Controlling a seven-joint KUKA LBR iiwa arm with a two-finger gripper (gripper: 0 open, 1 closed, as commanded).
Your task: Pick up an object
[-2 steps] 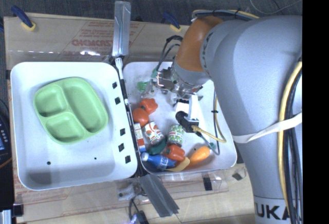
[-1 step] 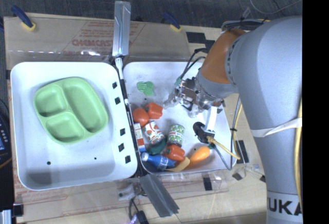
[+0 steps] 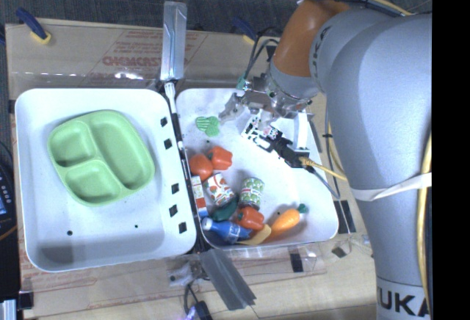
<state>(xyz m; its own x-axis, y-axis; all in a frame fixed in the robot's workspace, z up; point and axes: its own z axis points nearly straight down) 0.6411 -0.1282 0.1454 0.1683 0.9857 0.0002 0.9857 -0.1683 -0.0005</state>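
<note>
From my remote seat I saw the arm (image 3: 382, 113) reaching in from the right, its orange band (image 3: 301, 36) above the wrist, with the end effector (image 3: 253, 117) hanging over the far part of the right bin (image 3: 323, 197). I could not tell whether it was open or closed; the metal parts and cabling around it were too cluttered to read, and I saw no object caught in it.

Just left of the end effector, a small green toy (image 3: 208, 124) lay on the bin floor near the far left corner, apart from the rest. The other objects were bunched toward the near left of that bin: a red-orange pepper-like piece (image 3: 220, 158) beside an orange piece (image 3: 200, 166), a red-and-white packet (image 3: 218, 188) just nearer than them, a small can with a green label (image 3: 252, 192) to its right, a red piece (image 3: 251, 218) touching the can's near side, a blue bottle (image 3: 224, 230) lying along the near wall, and a carrot (image 3: 285, 220) with a green top lying tilted to the right of the pile.

The left bin (image 3: 44, 238) held a green divided tray (image 3: 100, 155), lying flat toward its far left. Both bins sat side by side on the tabletop (image 3: 88, 47), which showed brown cardboard at its far edge.
</note>
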